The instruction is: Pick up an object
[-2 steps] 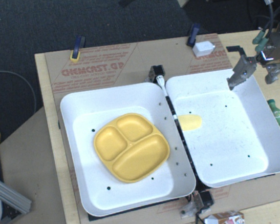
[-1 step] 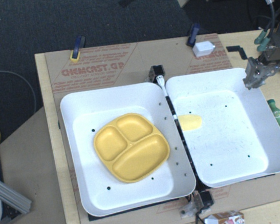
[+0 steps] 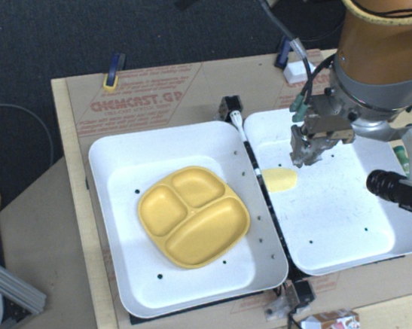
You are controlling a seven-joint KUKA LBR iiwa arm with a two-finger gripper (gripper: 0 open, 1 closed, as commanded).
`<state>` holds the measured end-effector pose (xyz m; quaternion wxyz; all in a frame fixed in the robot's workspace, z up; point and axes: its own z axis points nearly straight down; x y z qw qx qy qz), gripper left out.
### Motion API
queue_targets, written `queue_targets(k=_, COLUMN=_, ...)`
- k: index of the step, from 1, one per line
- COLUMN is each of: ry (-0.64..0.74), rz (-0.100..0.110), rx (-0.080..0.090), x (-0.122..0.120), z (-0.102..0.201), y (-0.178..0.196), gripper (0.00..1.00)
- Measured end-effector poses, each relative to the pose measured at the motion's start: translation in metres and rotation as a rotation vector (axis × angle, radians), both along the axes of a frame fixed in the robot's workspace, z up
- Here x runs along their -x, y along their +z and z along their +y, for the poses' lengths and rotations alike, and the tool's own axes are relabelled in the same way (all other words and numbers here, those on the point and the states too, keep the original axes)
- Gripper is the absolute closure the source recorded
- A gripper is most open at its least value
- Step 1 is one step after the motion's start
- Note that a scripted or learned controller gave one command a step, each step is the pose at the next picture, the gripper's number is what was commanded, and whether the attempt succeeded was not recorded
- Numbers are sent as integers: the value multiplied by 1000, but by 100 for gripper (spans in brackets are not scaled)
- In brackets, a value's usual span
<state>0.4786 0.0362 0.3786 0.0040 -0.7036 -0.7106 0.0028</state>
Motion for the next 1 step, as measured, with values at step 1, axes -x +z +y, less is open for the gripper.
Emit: queue_targets(k=1, ry=-3, rz=-15, rx=-1, x=-1, z=52, y=48, gripper=100)
